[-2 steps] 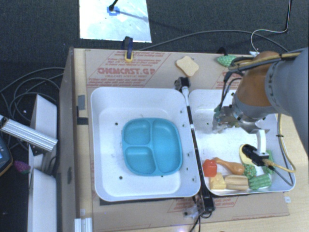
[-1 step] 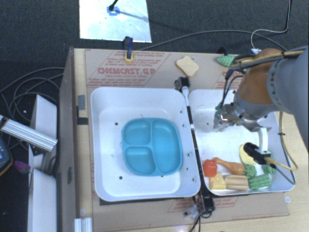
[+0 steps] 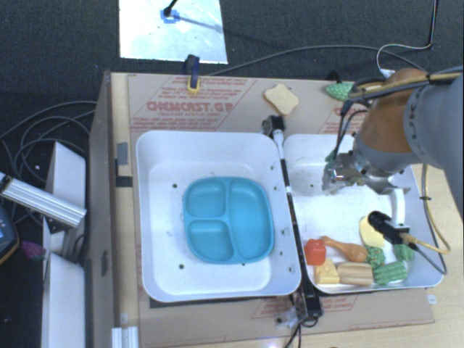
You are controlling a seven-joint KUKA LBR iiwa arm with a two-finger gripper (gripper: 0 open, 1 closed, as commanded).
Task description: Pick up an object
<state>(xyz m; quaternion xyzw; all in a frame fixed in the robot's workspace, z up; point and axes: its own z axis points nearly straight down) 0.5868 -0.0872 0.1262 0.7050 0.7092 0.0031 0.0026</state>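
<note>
Toy foods lie along the front of the right bin (image 3: 304,151): a red tomato (image 3: 315,252), an orange drumstick shape (image 3: 346,249), a yellow wedge (image 3: 328,272), a tan roll (image 3: 355,272), green pieces (image 3: 391,271) and a yellow piece (image 3: 369,233) partly under a black part. My gripper (image 3: 336,177) hangs over the back left of that bin, above bare white floor and well behind the food. Nothing shows in it. The grey arm with its orange band (image 3: 388,125) covers the bin's back right.
The left bin (image 3: 156,158) holds a blue divided plate (image 3: 228,220). Behind the bins, a toast-shaped toy (image 3: 281,98) and a green toy (image 3: 339,90) lie on the cardboard. A yellow-blue clamp (image 3: 193,75) stands at the back edge. Cables trail left and right.
</note>
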